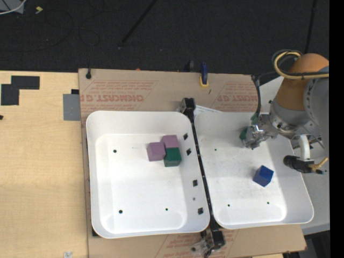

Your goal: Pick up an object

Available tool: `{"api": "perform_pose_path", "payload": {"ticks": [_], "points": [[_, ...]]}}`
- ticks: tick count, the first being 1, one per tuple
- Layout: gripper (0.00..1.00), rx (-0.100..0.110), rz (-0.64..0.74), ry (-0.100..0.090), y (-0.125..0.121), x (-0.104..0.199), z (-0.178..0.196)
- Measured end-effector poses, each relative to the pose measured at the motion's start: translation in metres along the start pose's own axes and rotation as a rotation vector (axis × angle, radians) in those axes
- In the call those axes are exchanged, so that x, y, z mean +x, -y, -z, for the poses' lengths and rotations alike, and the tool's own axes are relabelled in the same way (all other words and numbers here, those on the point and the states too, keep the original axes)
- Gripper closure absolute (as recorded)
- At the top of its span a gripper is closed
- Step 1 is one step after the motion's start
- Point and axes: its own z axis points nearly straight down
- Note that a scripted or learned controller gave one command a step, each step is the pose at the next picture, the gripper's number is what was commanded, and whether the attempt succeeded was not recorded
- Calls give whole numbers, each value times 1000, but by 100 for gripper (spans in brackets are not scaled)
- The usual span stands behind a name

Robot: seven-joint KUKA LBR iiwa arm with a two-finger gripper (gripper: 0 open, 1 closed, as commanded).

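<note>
A blue cube (pixel 263 176) lies in the right bin (pixel 293 211), towards its near right part. In the left bin (pixel 107 208), two purple cubes (pixel 156 151) (pixel 171 141) and a dark green cube (pixel 172 157) sit bunched together near the middle. My gripper (pixel 250 136) hangs over the far part of the right bin, up and left of the blue cube and well apart from it. A small teal-green patch (pixel 245 135) shows at the gripper's tip; I cannot make out what it is.
The grey arm with its orange band (pixel 301 85) fills the right bin's far right corner. A black divider (pixel 196 165) runs between the bins. Brown cardboard (pixel 134 93) lies under both bins, with a blue clamp (pixel 204 74) at its far edge.
</note>
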Motion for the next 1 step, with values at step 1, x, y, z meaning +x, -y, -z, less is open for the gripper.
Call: {"api": "perform_pose_path", "payload": {"ticks": [1], "points": [[100, 1, -1, 1, 3, 0, -9]]}}
